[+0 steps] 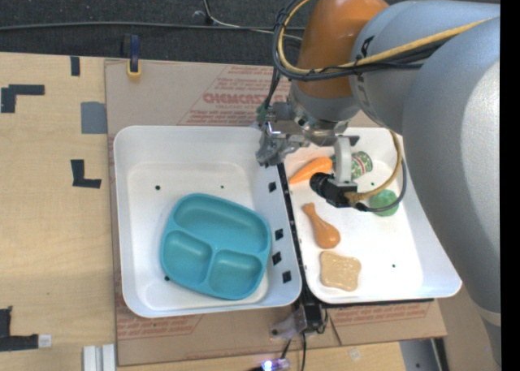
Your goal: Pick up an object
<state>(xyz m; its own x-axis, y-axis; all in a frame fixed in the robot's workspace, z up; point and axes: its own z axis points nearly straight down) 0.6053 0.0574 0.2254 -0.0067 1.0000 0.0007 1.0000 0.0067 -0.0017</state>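
In the right bin [422, 268] lie an orange carrot [307, 171], a brown drumstick [322, 226], a tan slice of bread [340, 271], a green round thing [387, 200] and a small can with a green and white label [360, 164]. My gripper [270, 148] hangs over the back of the wall between the two bins, just left of the carrot. Nothing shows in its grasp. The wrist hides part of the carrot and the can.
The left bin [134, 199] holds a blue divided plate [215, 245] toward its front. Both bins rest on a cardboard sheet [219, 93] on the wooden bench. The large grey arm covers the right bin's far right side.
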